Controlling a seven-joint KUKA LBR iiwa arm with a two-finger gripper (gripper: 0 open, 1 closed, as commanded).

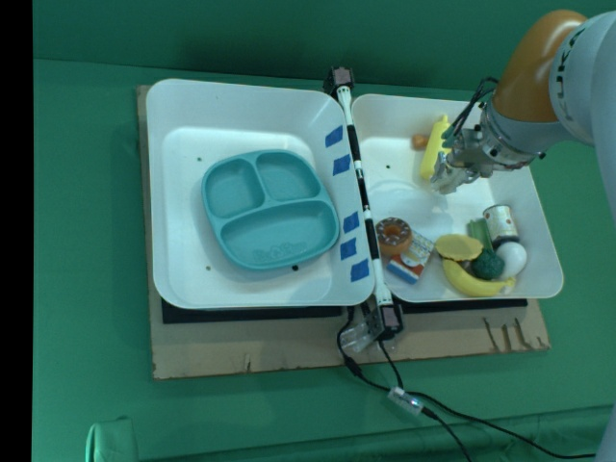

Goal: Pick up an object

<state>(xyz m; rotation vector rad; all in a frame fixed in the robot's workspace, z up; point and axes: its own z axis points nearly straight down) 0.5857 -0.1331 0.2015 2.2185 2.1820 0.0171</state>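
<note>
My gripper (447, 179) hangs over the back half of the right bin (404, 166), just right of a yellow bottle-shaped object (433, 147) with a small orange piece (420, 141) beside it. Along the front of that bin lie a donut (393, 233) on a small box (412, 261), a banana (475, 283), a yellow lemon-like piece (458, 246), a green vegetable (487, 263), a white egg (511, 256) and a small can (500, 222). Nothing shows between the fingers.
The left bin (183, 114) holds a teal divided plate (269, 209). A divider bar with blue tape marks (352, 186) runs between the bins. Cables (404, 402) trail off the front of the cardboard base. The arm's grey and orange body (553, 61) fills the upper right.
</note>
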